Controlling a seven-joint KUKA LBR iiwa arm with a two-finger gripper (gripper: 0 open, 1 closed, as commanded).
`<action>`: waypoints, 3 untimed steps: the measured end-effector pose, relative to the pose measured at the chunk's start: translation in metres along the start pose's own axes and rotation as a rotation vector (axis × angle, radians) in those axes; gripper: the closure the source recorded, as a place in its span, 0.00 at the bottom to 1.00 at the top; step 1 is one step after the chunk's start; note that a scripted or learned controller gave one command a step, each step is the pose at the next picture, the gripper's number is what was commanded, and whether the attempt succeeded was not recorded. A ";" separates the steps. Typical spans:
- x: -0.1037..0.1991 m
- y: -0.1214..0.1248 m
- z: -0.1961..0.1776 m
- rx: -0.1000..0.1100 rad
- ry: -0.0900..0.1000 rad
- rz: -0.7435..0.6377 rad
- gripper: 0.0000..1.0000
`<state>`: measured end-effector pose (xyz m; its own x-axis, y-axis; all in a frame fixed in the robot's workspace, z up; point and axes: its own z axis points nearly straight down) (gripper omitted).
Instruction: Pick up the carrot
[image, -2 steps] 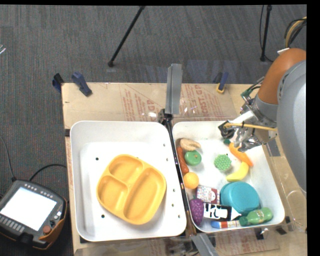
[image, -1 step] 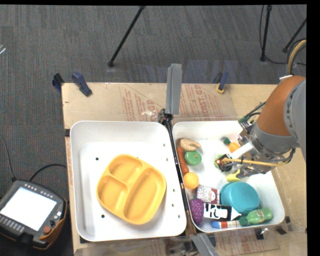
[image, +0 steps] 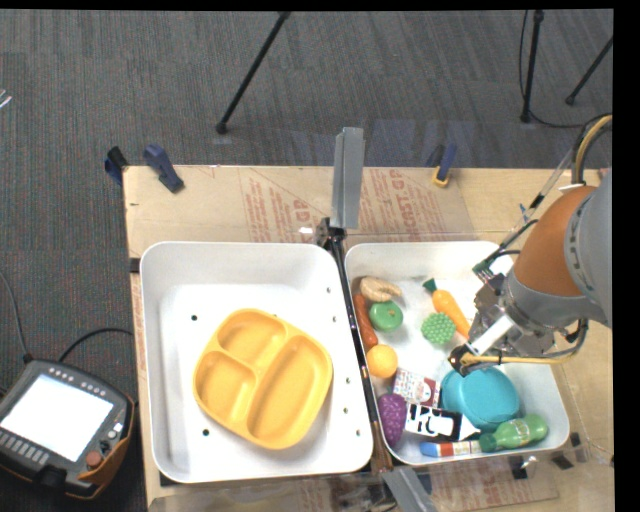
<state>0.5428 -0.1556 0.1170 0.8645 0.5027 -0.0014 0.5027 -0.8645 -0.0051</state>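
The carrot (image: 449, 307), orange with a green top, lies at a slant in the back middle of the right bin (image: 455, 248). Its green end points toward the bin's back wall. My gripper (image: 479, 335) hangs just to the right of the carrot's thin end, low over the bin, above the rim of a teal bowl (image: 483, 397). The grey and orange wrist hides the bin's right side behind it.
Around the carrot lie a spiky green ball (image: 437, 328), a green round fruit (image: 386, 316), an orange (image: 381, 360), purple grapes (image: 391, 413), a green bottle (image: 515, 433) and small packets (image: 413, 385). The left bin (image: 170, 300) holds a yellow divided plate (image: 263, 377).
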 end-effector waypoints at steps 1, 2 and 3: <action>0.000 -0.118 -0.067 0.003 -0.003 0.029 1.00; -0.032 -0.077 -0.222 -0.005 -0.002 -0.051 1.00; -0.032 -0.078 -0.219 0.000 -0.009 -0.053 0.00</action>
<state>0.4770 -0.1052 0.3365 0.8365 0.5478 -0.0097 0.5478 -0.8366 -0.0049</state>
